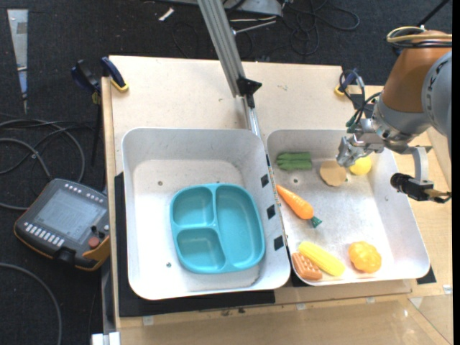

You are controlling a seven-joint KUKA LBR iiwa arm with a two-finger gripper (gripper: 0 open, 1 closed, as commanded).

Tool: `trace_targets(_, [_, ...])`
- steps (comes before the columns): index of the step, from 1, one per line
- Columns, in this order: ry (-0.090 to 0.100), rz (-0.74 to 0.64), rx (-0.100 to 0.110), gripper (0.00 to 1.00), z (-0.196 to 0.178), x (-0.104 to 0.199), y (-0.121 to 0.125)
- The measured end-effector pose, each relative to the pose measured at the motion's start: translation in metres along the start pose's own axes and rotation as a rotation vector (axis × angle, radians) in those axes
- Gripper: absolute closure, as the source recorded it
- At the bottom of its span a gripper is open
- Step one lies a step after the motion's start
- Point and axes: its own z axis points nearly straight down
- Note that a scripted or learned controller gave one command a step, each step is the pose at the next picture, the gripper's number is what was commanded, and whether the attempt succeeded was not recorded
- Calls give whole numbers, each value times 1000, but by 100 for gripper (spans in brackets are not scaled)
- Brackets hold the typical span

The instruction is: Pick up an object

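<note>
My gripper (pixel 350 154) hangs low over the far side of the right bin (pixel 395 214), its tip between a tan flat piece (pixel 333 174) and a small yellow round fruit (pixel 361 166). A green ridged item (pixel 294 161) lies to the left of it. Nearer the camera lie an orange carrot (pixel 297 203), a yellow corn cob (pixel 321 258), a waffle-like piece (pixel 307 267) and an orange-yellow pepper (pixel 365 256). Nothing shows between the gripper's tips.
The left bin (pixel 144 192) holds a teal divided tray (pixel 216 227). A metal pole (pixel 224 38) slants over the bench toward the wall between the bins. A pendant (pixel 63 223) and cables lie on the floor to the left.
</note>
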Motion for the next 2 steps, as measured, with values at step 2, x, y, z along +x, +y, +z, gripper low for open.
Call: trace_targets(2, [-2, -1, -3, 100, -111, 2, 4])
